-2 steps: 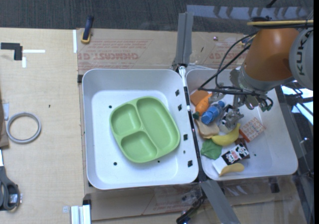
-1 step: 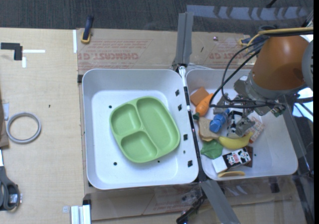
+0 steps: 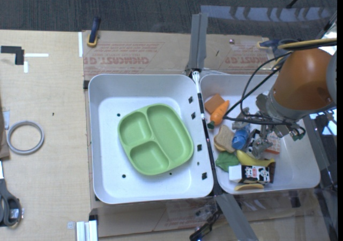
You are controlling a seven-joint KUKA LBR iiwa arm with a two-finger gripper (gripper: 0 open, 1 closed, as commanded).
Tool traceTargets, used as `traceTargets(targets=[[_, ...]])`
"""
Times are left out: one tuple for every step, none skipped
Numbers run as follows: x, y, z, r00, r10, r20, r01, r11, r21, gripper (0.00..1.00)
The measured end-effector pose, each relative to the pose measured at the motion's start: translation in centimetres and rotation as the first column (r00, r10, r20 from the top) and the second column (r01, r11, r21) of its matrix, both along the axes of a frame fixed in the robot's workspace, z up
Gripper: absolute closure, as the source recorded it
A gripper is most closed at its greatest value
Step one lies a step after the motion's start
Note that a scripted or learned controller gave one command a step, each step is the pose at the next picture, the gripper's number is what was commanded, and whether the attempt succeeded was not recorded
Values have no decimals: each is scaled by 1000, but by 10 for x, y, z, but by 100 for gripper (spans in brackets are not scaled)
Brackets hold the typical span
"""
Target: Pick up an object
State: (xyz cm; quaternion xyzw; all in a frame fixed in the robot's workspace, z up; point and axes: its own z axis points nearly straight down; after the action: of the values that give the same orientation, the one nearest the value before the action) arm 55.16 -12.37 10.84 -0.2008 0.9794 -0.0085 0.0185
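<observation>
cannot tell the claw's (image 3: 261,145) grip or spread; hangs low in the right bin (image 3: 300,175) over the toy heap, just above the banana (image 3: 252,158), likeliest target. blue piece (image 3: 240,138) and bread slice (image 3: 224,138) beside. green tray (image 3: 155,139) alone in left bin (image 3: 107,170).

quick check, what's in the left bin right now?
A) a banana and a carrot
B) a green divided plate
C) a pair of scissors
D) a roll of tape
B: the green divided plate lies in the left bin, while the banana and the carrot sit with the other clutter in the right bin.
</observation>
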Motion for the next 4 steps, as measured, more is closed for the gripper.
traceTargets(targets=[[-11,3,0,992,-123,2,123,992,5,0],[-24,6,-7,989,-149,-11,149,989,9,0],[-24,7,1,989,-147,-13,147,989,10,100],[17,15,-14,961,275,-33,-275,961,9,100]])
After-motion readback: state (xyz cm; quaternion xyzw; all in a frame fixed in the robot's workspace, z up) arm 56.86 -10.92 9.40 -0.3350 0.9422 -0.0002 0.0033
